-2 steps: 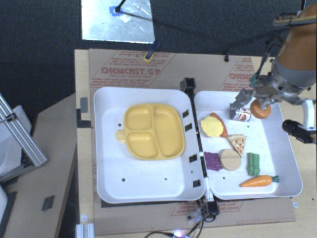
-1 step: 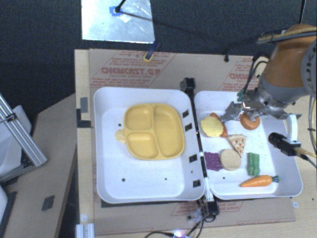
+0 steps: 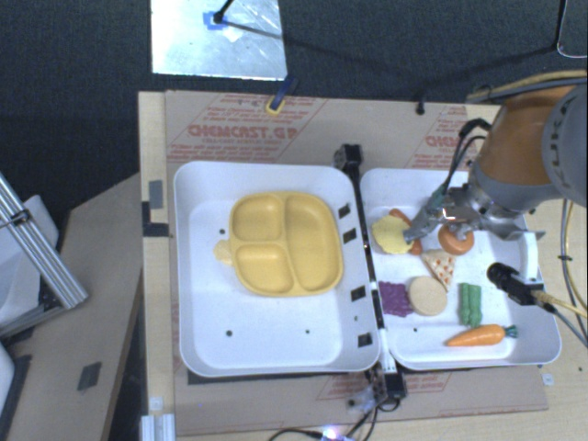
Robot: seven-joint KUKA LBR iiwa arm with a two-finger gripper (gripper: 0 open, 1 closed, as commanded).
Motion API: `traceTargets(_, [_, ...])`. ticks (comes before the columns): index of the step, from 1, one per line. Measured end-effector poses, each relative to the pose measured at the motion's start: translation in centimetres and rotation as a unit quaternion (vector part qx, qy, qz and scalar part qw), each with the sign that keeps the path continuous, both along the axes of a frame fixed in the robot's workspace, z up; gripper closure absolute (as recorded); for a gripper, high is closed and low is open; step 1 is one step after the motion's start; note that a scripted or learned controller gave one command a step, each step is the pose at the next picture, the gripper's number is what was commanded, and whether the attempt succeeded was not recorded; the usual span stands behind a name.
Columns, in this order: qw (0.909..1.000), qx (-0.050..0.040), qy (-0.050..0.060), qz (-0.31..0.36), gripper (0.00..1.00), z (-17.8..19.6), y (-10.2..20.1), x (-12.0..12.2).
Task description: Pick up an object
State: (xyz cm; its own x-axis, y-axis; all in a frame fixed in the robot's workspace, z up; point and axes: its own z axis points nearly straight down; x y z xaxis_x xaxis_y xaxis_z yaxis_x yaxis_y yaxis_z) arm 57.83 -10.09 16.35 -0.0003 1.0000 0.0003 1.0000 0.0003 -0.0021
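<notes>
Over the right bin (image 3: 542,338) is where my gripper (image 3: 432,220) hangs, low down among the toy food at the far side. I cannot tell from this view how it is set, because the dark metal parts blur together there.

Just beside my gripper, on its left, lies a yellow round toy (image 3: 390,237). A small orange piece (image 3: 399,216) peeks out on the far side of it. On my gripper's right sits an orange round toy (image 3: 456,241). Nearer to the front lie a pizza slice (image 3: 441,266), a tan cookie (image 3: 427,295), a purple bunch (image 3: 395,298), a green pod (image 3: 469,303) and a carrot (image 3: 476,336).

Nothing is lifted yet, as far as I can see. Every toy rests on the floor of the bin. I think I am at the reaching part, close to the yellow round toy. Left to do: close on one toy and raise it up.

The left bin (image 3: 211,338) holds a yellow tray (image 3: 280,243) with three parts, well apart from me.
</notes>
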Motion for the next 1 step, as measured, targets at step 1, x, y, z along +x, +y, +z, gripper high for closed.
traceTargets(1, [1.0,-0.0003,-0.004,0.002,0.0,-4.52,-0.22,-0.16])
